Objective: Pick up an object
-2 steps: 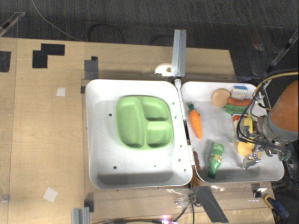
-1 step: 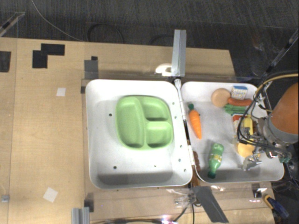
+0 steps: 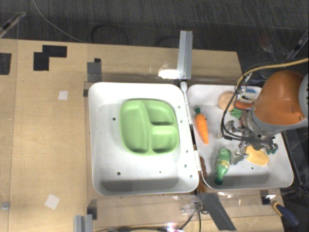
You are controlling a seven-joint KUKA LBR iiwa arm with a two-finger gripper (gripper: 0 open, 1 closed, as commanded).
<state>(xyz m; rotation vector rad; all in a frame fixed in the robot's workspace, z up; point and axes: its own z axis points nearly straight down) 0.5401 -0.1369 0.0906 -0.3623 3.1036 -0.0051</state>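
Observation:
My gripper (image 3: 245,150) hangs low over the right bin (image 3: 280,180), under the arm's orange band. It is just right of a green bottle (image 3: 222,164) that lies tilted near the bin's front. A yellow wedge (image 3: 258,157) lies right beside the gripper on its right side. An orange carrot (image 3: 201,126) with a green top lies along the bin's left wall. A tan round object (image 3: 225,100) sits at the back. The arm partly hides an orange and green item (image 3: 238,108) behind it.
The left bin (image 3: 104,168) holds a green divided plate (image 3: 147,125) at its middle. A ridge between the two bins runs close to the carrot. Cables loop beside the wrist, above the bin's back half.

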